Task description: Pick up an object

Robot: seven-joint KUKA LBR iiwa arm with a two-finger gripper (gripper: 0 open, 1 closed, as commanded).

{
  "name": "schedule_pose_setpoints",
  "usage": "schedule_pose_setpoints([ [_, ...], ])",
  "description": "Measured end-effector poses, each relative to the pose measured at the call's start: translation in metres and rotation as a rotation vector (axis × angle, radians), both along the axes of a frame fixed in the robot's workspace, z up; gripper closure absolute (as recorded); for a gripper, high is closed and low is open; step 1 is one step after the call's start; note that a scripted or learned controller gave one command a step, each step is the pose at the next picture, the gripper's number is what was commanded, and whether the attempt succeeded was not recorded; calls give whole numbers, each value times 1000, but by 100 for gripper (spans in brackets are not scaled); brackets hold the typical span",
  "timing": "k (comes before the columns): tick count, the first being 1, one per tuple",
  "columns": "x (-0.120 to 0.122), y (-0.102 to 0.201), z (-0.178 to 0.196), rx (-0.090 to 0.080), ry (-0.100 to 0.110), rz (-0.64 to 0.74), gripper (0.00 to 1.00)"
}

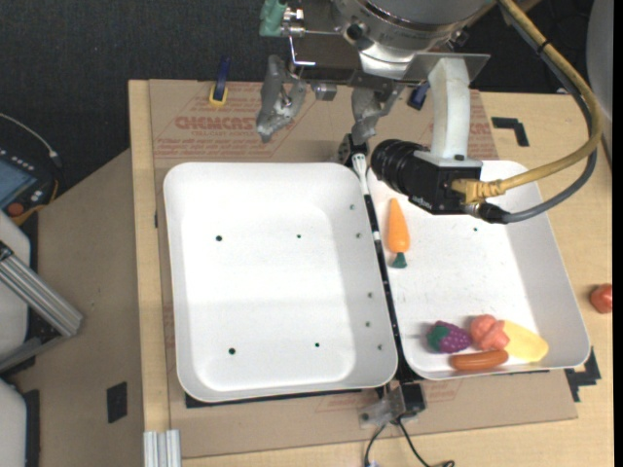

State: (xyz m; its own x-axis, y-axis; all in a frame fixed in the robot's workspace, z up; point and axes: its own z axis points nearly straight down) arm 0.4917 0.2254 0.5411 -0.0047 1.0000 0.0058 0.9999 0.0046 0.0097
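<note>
My gripper [319,117] hangs high over the back edge of the left bin [195,261], its two fingers [275,110] spread wide apart with nothing between them. An orange toy carrot [397,225] lies in the right bin [545,261] close to the divide between the bins. In that bin's front corner sits a cluster: purple grapes [448,338], a pink-orange piece [490,331], a yellow piece [527,343] and a red-orange sausage [477,360]. All of these lie well in front of and to the right of the gripper.
A black cylindrical unit [417,176] with a yellow cable [545,168] hangs from the arm over the back of the right bin. A small orange object [604,299] lies outside the bins at the far right. Cardboard [195,115] underlies both bins.
</note>
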Motion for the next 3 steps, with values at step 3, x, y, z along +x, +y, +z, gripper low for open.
schedule_pose_setpoints([
  [3, -14, -1, -268, -11, 21, -6, 0],
])
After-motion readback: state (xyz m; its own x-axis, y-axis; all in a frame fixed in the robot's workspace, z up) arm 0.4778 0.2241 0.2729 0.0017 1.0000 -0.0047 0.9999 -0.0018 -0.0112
